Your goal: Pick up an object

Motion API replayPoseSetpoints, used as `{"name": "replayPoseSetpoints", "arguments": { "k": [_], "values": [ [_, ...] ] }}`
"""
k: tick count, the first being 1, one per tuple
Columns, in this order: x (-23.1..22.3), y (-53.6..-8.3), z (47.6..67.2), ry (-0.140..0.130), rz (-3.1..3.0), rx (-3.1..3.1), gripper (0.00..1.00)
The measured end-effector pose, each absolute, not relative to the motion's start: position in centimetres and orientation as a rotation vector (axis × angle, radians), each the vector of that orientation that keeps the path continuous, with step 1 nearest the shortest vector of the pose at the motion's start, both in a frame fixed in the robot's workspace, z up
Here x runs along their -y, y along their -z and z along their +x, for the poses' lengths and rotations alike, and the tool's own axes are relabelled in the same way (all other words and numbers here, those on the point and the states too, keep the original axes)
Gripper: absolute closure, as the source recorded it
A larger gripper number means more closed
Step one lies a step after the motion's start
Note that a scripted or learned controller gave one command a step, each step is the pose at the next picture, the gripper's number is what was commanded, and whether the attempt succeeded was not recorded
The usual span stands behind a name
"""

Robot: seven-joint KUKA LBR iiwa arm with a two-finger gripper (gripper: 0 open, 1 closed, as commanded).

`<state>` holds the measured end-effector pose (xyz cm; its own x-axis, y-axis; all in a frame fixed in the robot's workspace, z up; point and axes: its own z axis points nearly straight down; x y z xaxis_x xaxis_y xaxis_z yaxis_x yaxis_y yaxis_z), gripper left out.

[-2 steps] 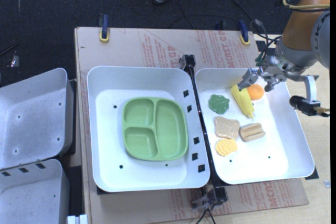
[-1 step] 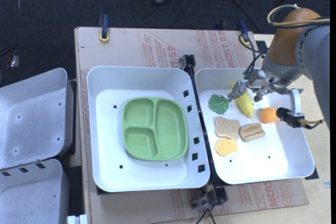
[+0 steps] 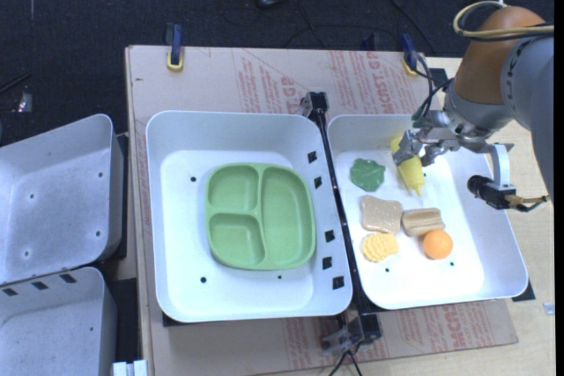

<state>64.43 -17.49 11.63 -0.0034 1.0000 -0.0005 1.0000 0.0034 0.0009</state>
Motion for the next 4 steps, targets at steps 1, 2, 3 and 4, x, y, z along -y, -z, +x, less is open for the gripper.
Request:
{"name": "replayPoseSetpoints", "arguments": {
  "k": [1, 2, 3, 4],
  "values": [
    [18.2, -17.4, 65.3, -0.006, 2.213, -2.219, 1.00],
    [19.1, -23.2, 65.1, -0.005, 2.217, -2.216, 1.00],
    [19.4, -29.6, 65.5, -0.006, 2.212, -2.219, 1.00],
    [14.3, -27.7, 65.3, 0.001, 2.215, -2.230, 1.00]
  ]
}}
